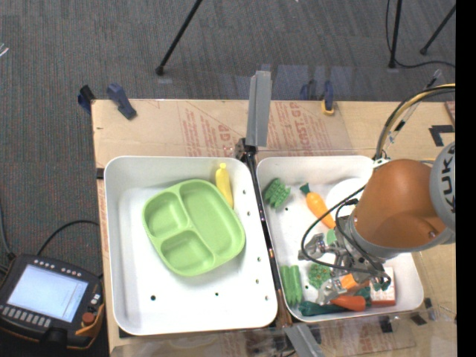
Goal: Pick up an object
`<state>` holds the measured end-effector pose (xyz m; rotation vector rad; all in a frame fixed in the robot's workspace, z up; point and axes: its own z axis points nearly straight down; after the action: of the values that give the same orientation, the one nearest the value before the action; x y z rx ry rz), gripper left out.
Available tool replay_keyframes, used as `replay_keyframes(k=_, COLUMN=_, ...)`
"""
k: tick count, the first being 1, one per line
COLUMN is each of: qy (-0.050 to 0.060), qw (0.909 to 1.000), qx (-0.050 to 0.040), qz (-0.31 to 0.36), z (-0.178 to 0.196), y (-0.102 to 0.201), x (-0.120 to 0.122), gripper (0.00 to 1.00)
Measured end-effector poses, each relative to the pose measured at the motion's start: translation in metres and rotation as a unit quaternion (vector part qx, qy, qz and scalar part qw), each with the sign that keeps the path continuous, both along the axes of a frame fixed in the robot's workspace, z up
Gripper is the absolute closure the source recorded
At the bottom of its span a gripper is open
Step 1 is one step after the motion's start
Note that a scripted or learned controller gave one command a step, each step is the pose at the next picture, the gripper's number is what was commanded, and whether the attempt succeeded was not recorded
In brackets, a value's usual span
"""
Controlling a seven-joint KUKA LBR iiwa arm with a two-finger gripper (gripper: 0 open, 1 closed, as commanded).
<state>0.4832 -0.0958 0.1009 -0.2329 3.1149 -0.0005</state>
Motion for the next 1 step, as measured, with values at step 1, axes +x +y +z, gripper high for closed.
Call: replay_keyframes(k=1, qy=0.001, qw=1.0000, qx=0.0008, qz=0.002, z=0.0087, y=0.0017, x=0.0000, gripper=1.00)
